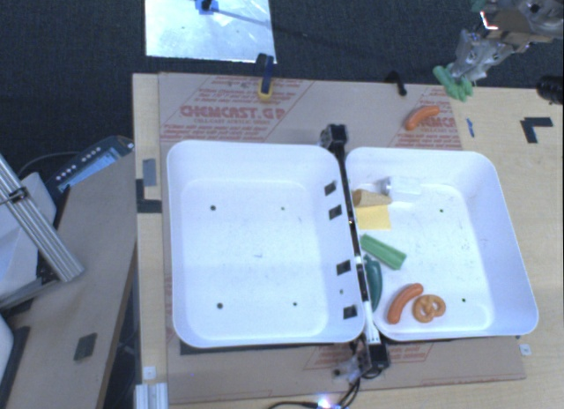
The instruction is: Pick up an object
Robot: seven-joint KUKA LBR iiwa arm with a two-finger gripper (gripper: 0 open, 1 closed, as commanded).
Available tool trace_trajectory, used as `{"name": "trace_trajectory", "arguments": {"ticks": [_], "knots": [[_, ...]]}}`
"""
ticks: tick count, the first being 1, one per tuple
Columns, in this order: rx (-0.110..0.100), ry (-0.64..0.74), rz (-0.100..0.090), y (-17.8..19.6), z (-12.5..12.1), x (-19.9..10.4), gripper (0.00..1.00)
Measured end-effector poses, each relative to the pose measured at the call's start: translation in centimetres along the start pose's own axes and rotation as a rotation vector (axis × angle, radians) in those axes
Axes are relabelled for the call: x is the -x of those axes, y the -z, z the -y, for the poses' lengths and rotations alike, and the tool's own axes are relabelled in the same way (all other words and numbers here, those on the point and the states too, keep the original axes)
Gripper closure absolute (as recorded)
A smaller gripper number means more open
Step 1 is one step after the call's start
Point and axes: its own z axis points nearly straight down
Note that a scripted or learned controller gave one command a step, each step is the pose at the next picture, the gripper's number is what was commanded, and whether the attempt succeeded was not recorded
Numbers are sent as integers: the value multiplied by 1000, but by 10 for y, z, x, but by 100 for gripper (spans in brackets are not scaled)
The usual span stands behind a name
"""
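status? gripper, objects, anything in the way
Gripper raised beyond the right white bin, a green piece at its fingertips. Orange sausage, brown pretzel, green block, yellow cheese slab lie in that bin. Another orange sausage on the bench. No obstruction.

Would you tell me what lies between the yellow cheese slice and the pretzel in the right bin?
In the camera view, a green block lies between the cheese slice and the pretzel.

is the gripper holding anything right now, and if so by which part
It cannot be told for sure. A small green object sits at the tip of the gripper, raised past the right bin, but the view is too blurred to show a hold.
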Motion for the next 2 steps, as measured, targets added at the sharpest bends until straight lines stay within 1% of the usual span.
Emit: {"name": "trace_trajectory", "arguments": {"ticks": [1, 2], "knots": [[-19, 3, -6, -60, -1, -84, 100], [-13, 11, -10, -28, 28, -249, 100]]}}
